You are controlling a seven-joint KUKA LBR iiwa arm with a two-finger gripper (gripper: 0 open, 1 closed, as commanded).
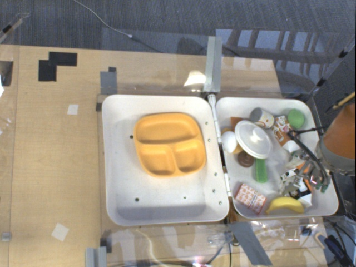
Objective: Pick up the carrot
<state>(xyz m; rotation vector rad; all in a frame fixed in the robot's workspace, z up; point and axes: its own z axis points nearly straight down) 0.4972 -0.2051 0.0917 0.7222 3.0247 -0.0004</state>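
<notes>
While the arm (338,141) reaches in over the right edge of the right bin (236,110), its gripper (303,177) hangs low among the crowded things near that edge, and I cannot tell if it is wide or narrow. A small orange piece, probably the carrot (301,164), lies just beside the gripper. A banana (285,206) lies at this bin's front edge. A yellow divided plate (168,143) sits in the middle of the left bin (119,204).
</notes>
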